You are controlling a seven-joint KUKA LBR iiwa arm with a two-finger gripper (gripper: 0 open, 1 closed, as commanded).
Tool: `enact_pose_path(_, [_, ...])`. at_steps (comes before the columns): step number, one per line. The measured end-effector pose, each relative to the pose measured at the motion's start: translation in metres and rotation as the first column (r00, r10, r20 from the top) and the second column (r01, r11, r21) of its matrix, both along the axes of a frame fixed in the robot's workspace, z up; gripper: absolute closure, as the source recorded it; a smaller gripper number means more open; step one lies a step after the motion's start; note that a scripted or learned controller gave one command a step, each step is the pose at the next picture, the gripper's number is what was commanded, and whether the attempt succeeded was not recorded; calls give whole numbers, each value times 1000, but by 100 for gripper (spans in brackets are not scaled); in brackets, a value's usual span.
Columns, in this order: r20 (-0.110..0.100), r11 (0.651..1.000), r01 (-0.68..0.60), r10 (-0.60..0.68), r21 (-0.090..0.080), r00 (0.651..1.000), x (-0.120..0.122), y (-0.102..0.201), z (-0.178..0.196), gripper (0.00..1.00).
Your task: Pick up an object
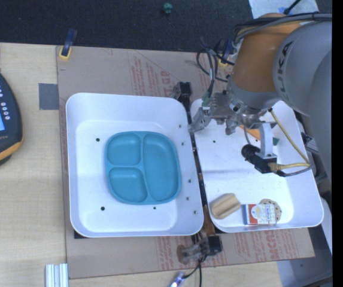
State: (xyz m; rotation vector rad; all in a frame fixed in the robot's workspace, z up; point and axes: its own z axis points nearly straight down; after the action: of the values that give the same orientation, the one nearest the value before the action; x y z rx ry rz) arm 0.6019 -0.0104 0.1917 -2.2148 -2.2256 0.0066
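Two shallow white bins side by side mid-frame: left bin (81,160) carries a teal plastic divided plate (142,167) with three compartments; right bin (306,190) carries the loose items. Along its lower edge: a tan rounded block, maybe a bread roll or sponge (225,205), just beside a small flat red-and-white snack packet (261,213). A bit of orange thing (253,133) peeks out under the wrist, mostly hidden, can't identify.

Grey arm with orange band (267,46) hangs over the upper part of the right bin. Gripper (219,117) sits low near the bin's upper left corner, close to the divider between bins. Whether it is spread or closed, cannot tell: cables and wrist hardware clutter that spot. Nothing visibly gripped.

Step, by my read: approach/search phase, no pick made. Tan block and packet are well apart from the gripper, toward lower frame. Next move likely needs travel toward one of them, or the orange item, centre above it, descend, close. Block looks the easier grab; flat packet risks a miss.
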Motion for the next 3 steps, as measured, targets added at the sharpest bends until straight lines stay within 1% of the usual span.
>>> enact_pose_path(1, [2,1000,3,-3,1,1000,49,-72,0,0])
enact_pose_path(2, [-1,1000,2,-2,1,1000,53,-133,-76,0])
enact_pose_path(3, [12,1000,-1,1,3,1000,59,-155,-93,0])
